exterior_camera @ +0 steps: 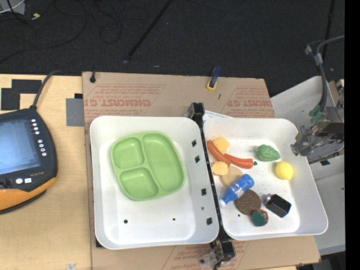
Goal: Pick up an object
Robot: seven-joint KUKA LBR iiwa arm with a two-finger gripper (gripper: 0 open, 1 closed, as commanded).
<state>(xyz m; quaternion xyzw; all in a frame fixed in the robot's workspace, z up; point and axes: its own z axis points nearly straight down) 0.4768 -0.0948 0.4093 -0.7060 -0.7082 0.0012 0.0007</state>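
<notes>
Yellow target: the small round yellow plastic lemon (284, 170) lies alone near the right wall of the right-hand shallow white bin (306, 221), the nearest piece to the arm.
Neighbours of the lemon: a bumpy green plastic vegetable (268, 153) just up and left; a black box-shaped block (278, 205) below it; a blue plastic bottle with a white cap (237, 188) well to its left, amid a crowded cluster.
Claw: the grey two-finger gripper (308, 144) sits at the rim, right of the lemon; whether it is open or closed cannot be told.
Advice: judged best to descend straight over the lemon, straddle it and close gently, since a round toy may roll away.
</notes>
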